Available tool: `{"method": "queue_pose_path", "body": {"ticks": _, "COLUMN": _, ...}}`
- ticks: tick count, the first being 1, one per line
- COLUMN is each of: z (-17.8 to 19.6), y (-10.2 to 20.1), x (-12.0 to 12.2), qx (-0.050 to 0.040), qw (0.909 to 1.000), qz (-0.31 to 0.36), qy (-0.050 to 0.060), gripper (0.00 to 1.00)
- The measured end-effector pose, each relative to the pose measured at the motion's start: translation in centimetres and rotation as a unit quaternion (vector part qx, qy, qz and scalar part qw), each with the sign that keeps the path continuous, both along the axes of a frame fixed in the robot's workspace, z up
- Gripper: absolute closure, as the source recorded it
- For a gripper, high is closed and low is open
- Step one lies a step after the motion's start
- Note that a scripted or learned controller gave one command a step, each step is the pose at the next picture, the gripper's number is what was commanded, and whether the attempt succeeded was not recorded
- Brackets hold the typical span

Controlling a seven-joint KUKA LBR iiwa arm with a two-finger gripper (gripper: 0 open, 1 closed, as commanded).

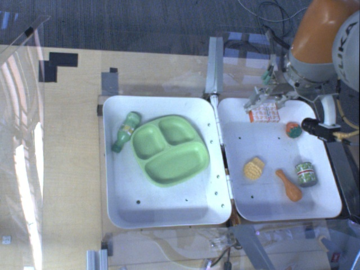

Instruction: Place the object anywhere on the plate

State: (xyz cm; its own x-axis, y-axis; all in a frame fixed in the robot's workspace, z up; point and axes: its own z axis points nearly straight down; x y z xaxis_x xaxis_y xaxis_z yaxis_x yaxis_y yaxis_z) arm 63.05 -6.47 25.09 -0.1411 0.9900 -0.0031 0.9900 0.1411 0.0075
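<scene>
A green divided plate [169, 148] lies in the left bin [124, 207], with a green bottle [125, 131] lying against its left side. My gripper [260, 99] hangs over the far left corner of the right bin [270, 204], just above a small red-and-white packet [264, 115]. A yellow corn-like piece [253, 168], an orange wooden spoon [289, 185], a green can [305, 174] and a small orange and green item [293, 130] lie loose in the right bin. I cannot see anything held by the gripper.
A metal divider rail [214, 75] runs up from between the two bins. The arm's grey and orange body [323, 32] looms over the right bin's far right corner. A black part [318, 129] sticks in from the right. Cables [264, 7] loop behind the bench.
</scene>
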Motion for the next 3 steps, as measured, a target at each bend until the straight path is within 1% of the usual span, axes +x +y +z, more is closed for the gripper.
{"method": "queue_pose_path", "body": {"ticks": 1, "z": -6.3, "y": 6.7, "x": -1.5, "qx": 0.0017, "qw": 0.9982, "qz": -0.059, "qy": 0.002, "gripper": 1.0}}
{"method": "queue_pose_path", "body": {"ticks": 2, "z": -6.6, "y": 13.3, "x": -3.6, "qx": 0.0012, "qw": 0.9964, "qz": 0.084, "qy": 0.002, "gripper": 1.0}}
{"method": "queue_pose_path", "body": {"ticks": 3, "z": -6.5, "y": 13.2, "x": -3.6, "qx": 0.0012, "qw": 0.9965, "qz": 0.084, "qy": 0.002, "gripper": 0.0}}
